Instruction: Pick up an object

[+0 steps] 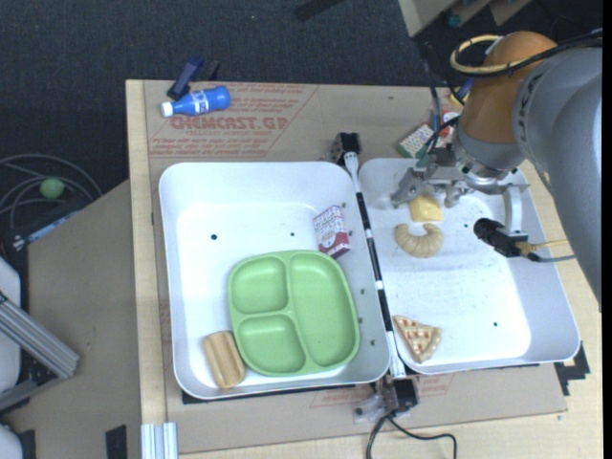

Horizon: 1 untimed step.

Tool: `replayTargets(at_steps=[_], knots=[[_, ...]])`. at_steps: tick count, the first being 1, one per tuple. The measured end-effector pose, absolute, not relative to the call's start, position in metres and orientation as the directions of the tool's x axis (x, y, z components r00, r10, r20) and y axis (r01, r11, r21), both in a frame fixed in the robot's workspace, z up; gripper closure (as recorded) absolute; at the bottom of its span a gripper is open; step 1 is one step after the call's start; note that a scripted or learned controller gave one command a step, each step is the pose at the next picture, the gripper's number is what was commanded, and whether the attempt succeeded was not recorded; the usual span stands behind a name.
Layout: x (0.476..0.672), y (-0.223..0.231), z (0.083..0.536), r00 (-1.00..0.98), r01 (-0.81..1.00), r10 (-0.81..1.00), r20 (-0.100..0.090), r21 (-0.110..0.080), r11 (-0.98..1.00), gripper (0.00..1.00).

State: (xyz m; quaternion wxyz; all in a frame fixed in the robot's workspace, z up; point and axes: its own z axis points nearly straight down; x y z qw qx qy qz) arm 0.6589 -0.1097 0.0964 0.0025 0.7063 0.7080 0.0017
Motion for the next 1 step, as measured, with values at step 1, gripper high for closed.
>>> replayTargets(at_steps=[1], knots=[[0.6596,-0.1095,0.1069,-0.003,1.0,1.0,-0.002,0.008,0.003,1.0]])
